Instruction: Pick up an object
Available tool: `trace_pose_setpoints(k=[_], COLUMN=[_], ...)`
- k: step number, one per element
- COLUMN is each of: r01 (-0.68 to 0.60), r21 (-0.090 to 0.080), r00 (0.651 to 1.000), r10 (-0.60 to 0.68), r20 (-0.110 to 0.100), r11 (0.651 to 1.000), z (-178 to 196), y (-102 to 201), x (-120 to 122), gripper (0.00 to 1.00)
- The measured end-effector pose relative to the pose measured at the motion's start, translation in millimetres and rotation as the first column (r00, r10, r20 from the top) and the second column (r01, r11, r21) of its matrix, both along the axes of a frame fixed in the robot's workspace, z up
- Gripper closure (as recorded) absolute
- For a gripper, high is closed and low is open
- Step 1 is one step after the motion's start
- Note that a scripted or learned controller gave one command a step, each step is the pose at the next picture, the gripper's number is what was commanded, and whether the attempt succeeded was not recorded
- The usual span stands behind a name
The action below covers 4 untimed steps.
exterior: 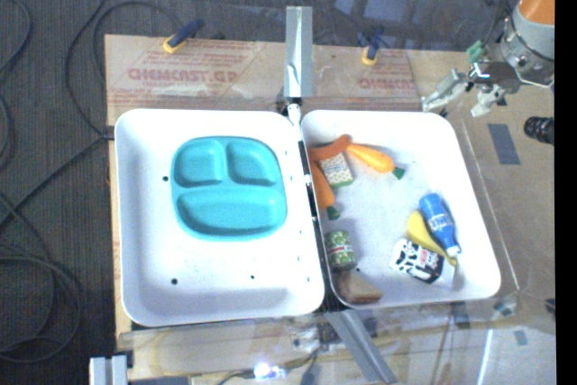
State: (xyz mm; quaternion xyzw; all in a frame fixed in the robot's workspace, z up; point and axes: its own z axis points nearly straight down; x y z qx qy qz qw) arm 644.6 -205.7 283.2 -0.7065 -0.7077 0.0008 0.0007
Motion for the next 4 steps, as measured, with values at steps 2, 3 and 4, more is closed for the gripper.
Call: trace_pose_setpoints(k=[2,3,4], r01=[-0.386,-0.387,-0.364], r21=[-0.006,-0.009,-0.001], r00=[0.923,0.922,0.932], r10=[0.386,0.387,0.364], r20=[0.0,0.005,0.002], r11=[0.923,0.922,0.932], z=[-192,-184,-52], y=[72,73,121], x=[24,25,24], gripper=[0.0,1.0,1.0])
